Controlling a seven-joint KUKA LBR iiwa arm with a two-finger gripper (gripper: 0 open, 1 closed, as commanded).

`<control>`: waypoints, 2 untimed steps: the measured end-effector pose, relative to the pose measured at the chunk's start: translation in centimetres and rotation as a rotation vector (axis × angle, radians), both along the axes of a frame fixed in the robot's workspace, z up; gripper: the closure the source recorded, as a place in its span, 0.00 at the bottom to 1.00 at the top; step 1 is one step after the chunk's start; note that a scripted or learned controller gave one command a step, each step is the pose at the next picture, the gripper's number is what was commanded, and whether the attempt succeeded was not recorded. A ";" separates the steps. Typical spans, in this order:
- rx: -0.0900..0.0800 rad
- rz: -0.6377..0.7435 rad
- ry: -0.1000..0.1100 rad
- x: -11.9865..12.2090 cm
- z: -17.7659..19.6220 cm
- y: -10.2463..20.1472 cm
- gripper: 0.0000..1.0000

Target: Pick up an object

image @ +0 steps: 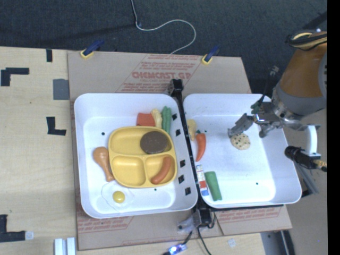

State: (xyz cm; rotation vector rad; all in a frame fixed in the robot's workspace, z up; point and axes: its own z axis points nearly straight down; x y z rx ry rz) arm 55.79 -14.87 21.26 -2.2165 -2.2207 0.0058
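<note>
The gripper [237, 129] is over the right bin [265, 195], reaching in from the right, and its tip is just above a round cookie [241, 141] with dark spots. The cookie lies on the bin floor, in the upper middle part, with free white floor around it. The tip is small and dark, so I cannot tell if it is wide or narrow, and I cannot tell if it touches the cookie.

Along the left wall of the right bin there are other things: a carrot [200, 145], a small yellow piece [190, 125] above it, a green block [213, 185] lower down, and beside it a thin white thing with red and blue marks [202, 182]. All of these are well apart from the cookie.

In the left bin [87, 195] lies a yellow tray [126, 166] with 3 compartments. A brown patty [155, 141] lies in the upper one and a sausage [163, 169] in the lower right one. Behind the tray, partly hidden by it, are a red piece [145, 119], a corn cob [156, 117] and a green vegetable [167, 118]. A drumstick [103, 161] touches the tray's left edge, and a fried egg [117, 197] lies below the tray.

The arm's orange band [300, 68] is cut off at the right edge.
</note>
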 end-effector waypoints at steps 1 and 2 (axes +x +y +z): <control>0.000 0.000 -0.001 0.3 -4.5 0.6 0.00; 0.001 0.000 0.001 0.8 -10.8 1.0 0.00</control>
